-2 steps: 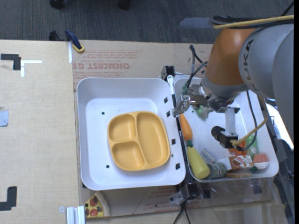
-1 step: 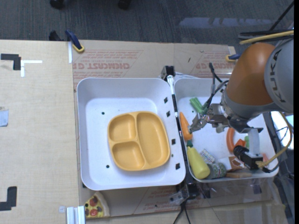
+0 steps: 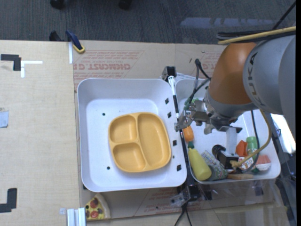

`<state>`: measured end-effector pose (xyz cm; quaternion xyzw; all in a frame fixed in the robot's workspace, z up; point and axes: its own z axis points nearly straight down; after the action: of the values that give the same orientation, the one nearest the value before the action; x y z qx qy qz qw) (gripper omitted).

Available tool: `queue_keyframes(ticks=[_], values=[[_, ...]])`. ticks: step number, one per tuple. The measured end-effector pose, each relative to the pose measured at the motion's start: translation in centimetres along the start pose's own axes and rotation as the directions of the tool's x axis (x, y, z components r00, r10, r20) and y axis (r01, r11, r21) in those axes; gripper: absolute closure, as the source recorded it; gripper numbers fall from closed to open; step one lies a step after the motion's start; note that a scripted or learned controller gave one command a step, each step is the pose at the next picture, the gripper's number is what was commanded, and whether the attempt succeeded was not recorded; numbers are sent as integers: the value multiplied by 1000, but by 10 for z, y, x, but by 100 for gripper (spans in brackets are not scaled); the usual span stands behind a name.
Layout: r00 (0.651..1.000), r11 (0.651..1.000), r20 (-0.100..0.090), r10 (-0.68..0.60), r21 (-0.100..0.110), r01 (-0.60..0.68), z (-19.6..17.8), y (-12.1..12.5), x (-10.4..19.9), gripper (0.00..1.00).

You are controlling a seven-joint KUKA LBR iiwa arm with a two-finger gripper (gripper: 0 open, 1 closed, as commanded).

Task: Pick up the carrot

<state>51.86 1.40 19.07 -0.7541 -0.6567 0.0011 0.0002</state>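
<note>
While I've got the feed up, the arm is reaching in from the right and hanging over the right bin, orange band and grey shell blocking a good chunk of it. Part of the KUKA lettering shows on the grey housing. The jaws sit low at the bin's left wall, right by the divider between the two bins, and honestly I can't tell if they're apart or together from this angle. The carrot is an orange lump just below them, against that same left wall; I can't see it between the fingers. Just below it lies a yellow bottle, and further right there's a jumble of small toys I can't sort out. The left bin holds a yellow divided plate. Cardboard under the bins on the counter has red print reading upside down, too blurry to spell out.
</note>
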Motion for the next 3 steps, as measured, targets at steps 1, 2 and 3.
queue_keyframes(ticks=[1, 2, 3], values=[[989, 989, 2, 145, 0, -145, 56, 64, -109, 0], [977, 977, 1, 211, -2, -211, -107, 89, -75, 0], [988, 988, 2, 152, -1, -152, -259, 118, -61, 0]])
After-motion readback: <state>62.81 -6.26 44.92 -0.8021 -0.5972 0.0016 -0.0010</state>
